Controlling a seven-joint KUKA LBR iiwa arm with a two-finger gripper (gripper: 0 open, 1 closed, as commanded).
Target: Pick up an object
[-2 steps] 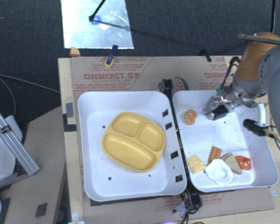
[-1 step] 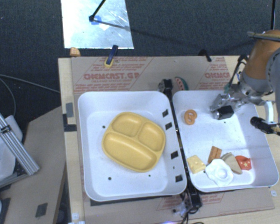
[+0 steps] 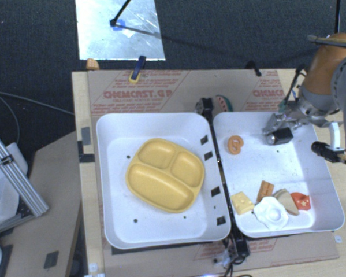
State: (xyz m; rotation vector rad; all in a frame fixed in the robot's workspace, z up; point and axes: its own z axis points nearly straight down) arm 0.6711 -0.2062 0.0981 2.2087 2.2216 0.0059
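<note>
The right bin (image 3: 313, 174) holds several toy foods. An orange ring-shaped piece (image 3: 235, 144) lies near its left wall. Along the front lie a yellow cheese wedge (image 3: 242, 202), a brown cracker (image 3: 265, 189), a white fried egg (image 3: 272, 212), a tan slice (image 3: 286, 200) and a red piece with a star (image 3: 302, 202). My gripper (image 3: 276, 125) hangs over the back right part of this bin, well to the right of the orange ring and far behind the front cluster. I see nothing held in it.
The left bin (image 3: 114, 167) holds a yellow divided plate (image 3: 165, 174). Black clips run along the wall between the two bins. Cardboard lies under both bins, and a blue and yellow tool (image 3: 137, 69) rests at its back edge.
</note>
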